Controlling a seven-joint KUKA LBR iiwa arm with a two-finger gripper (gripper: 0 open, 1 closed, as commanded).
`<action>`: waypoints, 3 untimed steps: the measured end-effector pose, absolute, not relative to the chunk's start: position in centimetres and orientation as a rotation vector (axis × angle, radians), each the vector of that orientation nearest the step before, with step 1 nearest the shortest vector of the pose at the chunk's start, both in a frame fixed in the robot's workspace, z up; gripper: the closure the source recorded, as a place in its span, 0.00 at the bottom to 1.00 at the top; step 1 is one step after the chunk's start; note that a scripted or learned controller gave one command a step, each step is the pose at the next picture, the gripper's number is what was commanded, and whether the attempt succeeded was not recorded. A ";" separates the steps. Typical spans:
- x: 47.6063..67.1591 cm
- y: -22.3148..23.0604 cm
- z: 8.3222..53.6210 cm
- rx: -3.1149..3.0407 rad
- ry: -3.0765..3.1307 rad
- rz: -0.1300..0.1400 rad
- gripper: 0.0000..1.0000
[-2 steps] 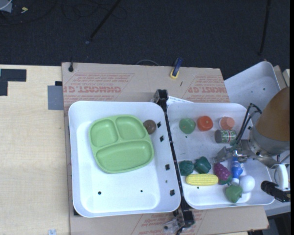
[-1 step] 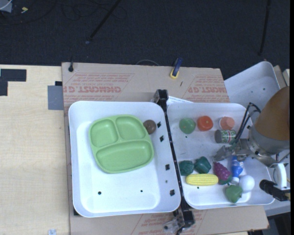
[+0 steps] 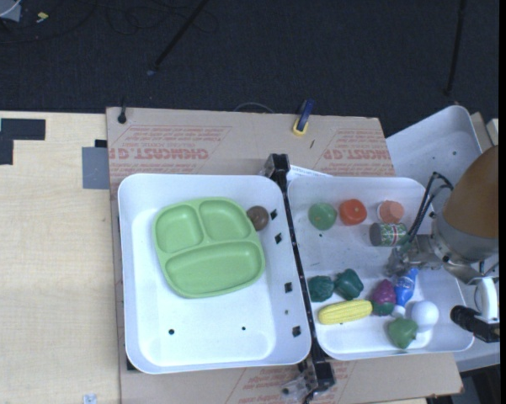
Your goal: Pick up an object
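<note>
The gripper (image 3: 402, 263) hangs low over the right-hand shallow white bin (image 3: 337, 348), in the lower right of the frame, and how it is set I cannot tell; no thing is seen held in it. It sits just above a small blue-and-white bottle (image 3: 406, 286), with a dark cylindrical can (image 3: 388, 234) just above it in the frame. To do this step well, I judge it should drop straight onto one piece and close across its narrow side, since a purple round toy (image 3: 384, 293) and a white ball (image 3: 423, 314) crowd in beside the bottle. Further left lie a yellow plastic corn cob (image 3: 344, 311) and a dark green plastic pepper (image 3: 348, 284). In the left-hand white bin (image 3: 143, 343), a light green divided plate (image 3: 208, 246) lies flat.
</note>
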State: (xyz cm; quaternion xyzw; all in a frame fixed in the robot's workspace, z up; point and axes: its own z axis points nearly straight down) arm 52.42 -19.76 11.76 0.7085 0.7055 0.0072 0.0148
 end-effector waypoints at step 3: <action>54.2 -15.0 22.9 2.220 2.225 0.001 1.00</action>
